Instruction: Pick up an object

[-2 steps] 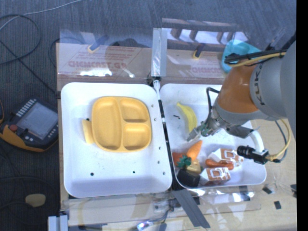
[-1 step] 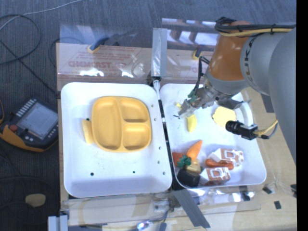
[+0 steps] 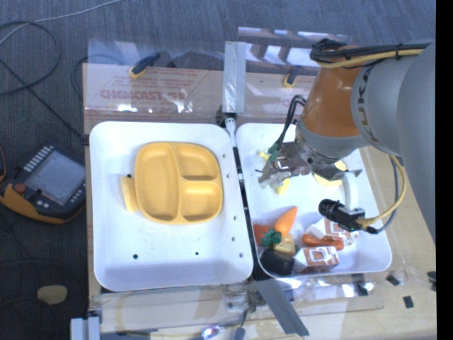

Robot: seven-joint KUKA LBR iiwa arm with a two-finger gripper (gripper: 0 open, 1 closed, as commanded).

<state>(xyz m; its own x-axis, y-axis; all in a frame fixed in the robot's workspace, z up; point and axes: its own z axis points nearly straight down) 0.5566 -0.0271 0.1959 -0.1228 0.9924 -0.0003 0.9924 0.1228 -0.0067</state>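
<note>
Several small objects lie in the right bin (image 3: 379, 257), any of which could serve the task; nearest the front are an orange carrot-shaped piece (image 3: 287, 219), a dark rounded item (image 3: 276, 263) at the front left corner, and red-and-white packets (image 3: 323, 250) just beside them; a yellow-green item (image 3: 277, 151) sits further back, partly hidden under the gripper (image 3: 279, 172). The gripper hangs low over that back-left part of the right bin, touching or nearly touching the yellow-green item; whether the claw is open or closed, I cannot tell, since the wrist covers most of it. The left bin (image 3: 113, 253) bears a yellow divided tray (image 3: 177, 181); a teach pendant (image 3: 42, 184) rests on the floor well apart to the left. The step in hand looks like the descent onto a target; nothing is visibly lifted. The next move likely calls for a firm close on the item below, then a straight rise clear of the bin wall.
</note>
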